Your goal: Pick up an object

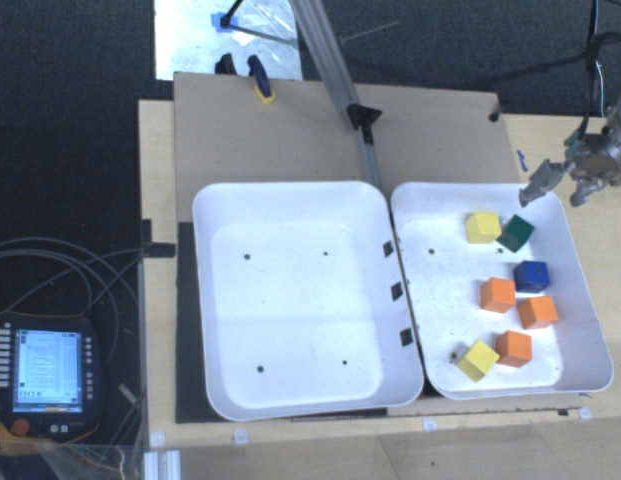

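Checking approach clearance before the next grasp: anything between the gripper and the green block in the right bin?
Nothing visible. The gripper sits open over the right bin's far rim, nothing between its fingers. The green block lies just below and left of it with bare bin floor between. The yellow block sits beside the green one on the left, close enough to crowd a finger.

One fixed camera looks down aslant from above on both bins [300,193].
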`<state>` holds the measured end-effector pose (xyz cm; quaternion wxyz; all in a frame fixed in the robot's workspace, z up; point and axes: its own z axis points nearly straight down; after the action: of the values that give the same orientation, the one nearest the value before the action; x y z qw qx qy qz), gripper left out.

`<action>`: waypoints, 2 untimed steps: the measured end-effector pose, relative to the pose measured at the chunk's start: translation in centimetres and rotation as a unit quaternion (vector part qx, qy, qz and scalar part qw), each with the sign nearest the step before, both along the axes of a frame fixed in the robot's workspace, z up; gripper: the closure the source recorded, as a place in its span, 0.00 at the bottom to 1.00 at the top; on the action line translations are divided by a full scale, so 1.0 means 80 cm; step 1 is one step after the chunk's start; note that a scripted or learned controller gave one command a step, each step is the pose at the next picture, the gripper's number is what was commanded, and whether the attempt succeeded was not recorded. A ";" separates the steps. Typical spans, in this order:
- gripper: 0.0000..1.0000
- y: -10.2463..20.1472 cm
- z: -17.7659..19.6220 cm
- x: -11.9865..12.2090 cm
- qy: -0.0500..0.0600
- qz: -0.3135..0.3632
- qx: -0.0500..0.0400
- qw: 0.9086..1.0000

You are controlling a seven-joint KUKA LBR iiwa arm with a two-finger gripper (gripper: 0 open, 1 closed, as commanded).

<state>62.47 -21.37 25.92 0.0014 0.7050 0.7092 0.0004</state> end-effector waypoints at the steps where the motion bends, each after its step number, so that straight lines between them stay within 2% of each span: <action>1: 0.00 0.000 0.000 0.000 0.000 0.000 0.000 1.000; 2: 0.00 -0.004 -0.052 0.004 0.001 -0.001 0.000 1.000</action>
<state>62.79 -21.66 21.77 0.0004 0.7060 0.7082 -0.0005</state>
